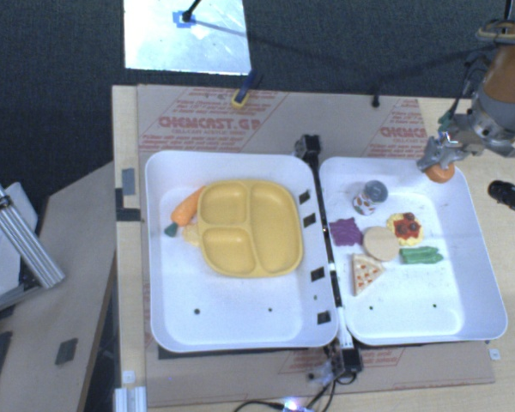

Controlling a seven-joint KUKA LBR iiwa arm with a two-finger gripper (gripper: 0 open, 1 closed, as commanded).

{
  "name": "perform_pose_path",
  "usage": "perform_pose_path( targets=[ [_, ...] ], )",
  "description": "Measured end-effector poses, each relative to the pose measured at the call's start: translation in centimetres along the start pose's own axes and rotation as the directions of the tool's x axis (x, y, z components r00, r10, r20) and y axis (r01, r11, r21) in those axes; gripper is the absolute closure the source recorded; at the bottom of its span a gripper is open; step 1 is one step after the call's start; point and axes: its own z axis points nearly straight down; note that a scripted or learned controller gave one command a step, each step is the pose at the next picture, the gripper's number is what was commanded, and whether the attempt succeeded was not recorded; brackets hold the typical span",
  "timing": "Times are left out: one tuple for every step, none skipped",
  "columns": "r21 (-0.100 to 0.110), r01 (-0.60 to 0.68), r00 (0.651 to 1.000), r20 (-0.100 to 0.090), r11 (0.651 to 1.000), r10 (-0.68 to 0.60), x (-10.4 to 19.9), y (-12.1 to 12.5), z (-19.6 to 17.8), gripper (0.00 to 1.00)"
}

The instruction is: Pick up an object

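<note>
My gripper (439, 165) hangs over the far right corner of the right bin (463, 316), reaching in from the right. A small orange round object (442, 175) sits between its fingertips, just above the bin's rim, and the fingers look shut on it. Lower in the same bin lie a small grey-topped can (371, 196), a purple piece (345, 231), a red and yellow toy food piece (405, 227), a beige disc (380, 244), a green pea pod (421, 255) and a pizza slice (366, 273).
The left bin (240, 324) holds a yellow divided plate (245, 227) with a toy carrot (186, 206) at its left edge. A black hinge strip (322, 230) runs between the bins. A black part of the arm (508, 194) juts in at the right.
</note>
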Motion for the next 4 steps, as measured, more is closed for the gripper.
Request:
perform_pose_path(
  targets=[
    [0.002, 0.0, 1.0, 0.0, 1.0, 0.0, 0.0, 0.2, -3.7, 1.0],
    [0.008, 0.002, 1.0, -0.003, 1.0, -0.002, 4.3, -2.1, -3.1, 1.0],
    [0.006, 0.004, 1.0, -0.004, 1.0, -0.004, 9.9, -3.0, -3.6, 1.0],
    [0.008, 0.003, 1.0, -0.004, 1.0, -0.003, 14.4, -4.3, -4.1, 1.0]
  ],
)
